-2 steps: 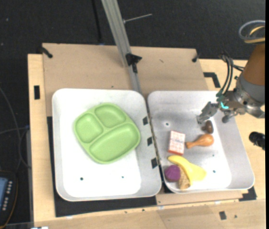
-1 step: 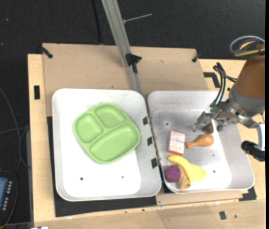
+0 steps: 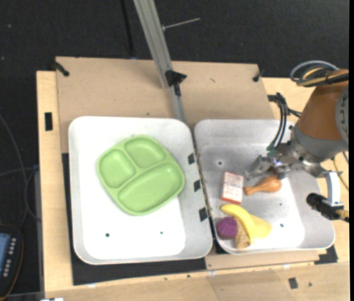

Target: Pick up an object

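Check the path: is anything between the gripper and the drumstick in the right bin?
Nothing visible. The gripper sits right above the drumstick in the right bin. The small box lies to its left; the banana and purple ball lie nearer the camera, off the path.

The matt light-green plastic divided plate lies in a smooth white plastic bin; the bare wooden bench looks dull.

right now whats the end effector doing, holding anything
end effector: low in the right bin, just above the orange drumstick toy; open or closed cannot be told, no hold visible.
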Controlling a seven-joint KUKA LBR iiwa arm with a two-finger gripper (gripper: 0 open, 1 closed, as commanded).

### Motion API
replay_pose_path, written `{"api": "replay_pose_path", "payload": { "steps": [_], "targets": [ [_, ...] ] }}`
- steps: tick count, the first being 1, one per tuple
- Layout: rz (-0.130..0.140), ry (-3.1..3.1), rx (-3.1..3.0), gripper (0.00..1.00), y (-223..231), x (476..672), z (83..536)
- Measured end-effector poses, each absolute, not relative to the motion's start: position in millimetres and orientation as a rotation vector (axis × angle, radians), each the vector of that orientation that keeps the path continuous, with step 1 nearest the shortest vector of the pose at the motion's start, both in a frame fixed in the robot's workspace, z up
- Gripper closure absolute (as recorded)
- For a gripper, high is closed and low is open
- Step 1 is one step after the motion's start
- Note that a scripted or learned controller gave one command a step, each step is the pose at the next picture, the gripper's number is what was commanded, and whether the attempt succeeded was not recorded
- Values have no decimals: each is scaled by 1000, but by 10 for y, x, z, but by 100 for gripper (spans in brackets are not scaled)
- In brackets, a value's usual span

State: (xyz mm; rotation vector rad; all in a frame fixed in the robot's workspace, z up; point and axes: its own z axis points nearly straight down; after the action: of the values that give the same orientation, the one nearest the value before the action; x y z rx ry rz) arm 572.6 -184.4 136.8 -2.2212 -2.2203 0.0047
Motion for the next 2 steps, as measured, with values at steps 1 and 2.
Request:
{"api": "replay_pose_path", "payload": {
  "steps": [1, 2],
  "targets": [
    [4, -2221, -2222, 0, -1854, 5722, 989],
    [-2, -2220, -2230, 100, -1867, 5738, 1125]
  ]
}}
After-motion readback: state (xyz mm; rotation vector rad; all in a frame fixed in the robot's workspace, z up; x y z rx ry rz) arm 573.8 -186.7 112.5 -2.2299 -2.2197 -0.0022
